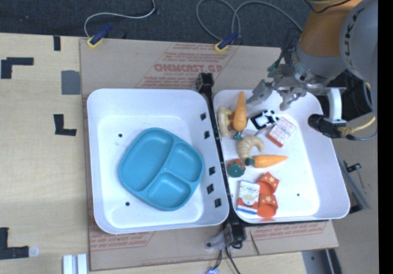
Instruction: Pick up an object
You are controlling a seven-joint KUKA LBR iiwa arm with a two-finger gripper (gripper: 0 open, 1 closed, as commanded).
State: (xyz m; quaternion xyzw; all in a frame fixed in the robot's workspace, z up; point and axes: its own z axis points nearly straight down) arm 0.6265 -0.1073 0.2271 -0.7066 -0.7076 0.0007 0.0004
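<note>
Arm (334,27) comes in from the right, wrist over the far right corner of the right bin (325,196). Left bin (104,119) holds just a blue divided tray (161,168), lying flat, not a likely target.

All pickable stuff sits in the right bin, bunched toward its left half: upright-ish orange carrot-like piece (240,112) near the divider, a pale croissant-shaped toy (250,144) below it, a second carrot (268,160) lying sideways, a small teal round thing (236,169), a red and white packet (280,133), a black-white tag (263,120), then a small carton (248,196) and orange-red pouch (268,194) touching each other at the near end.

Gripper (277,94) hangs above the far end of that bin, fingers spread apart, nothing between them. It's clear of every item, nearest to the tag and the packet.

Step as I read it: approach/pre-grasp, no pick made yet. Next move needs a target choice, lining up over it, descending with fingers straddling it. Packet lies flat, so it's probably hard to pinch; the sideways carrot looks easier, with free space round it
</note>
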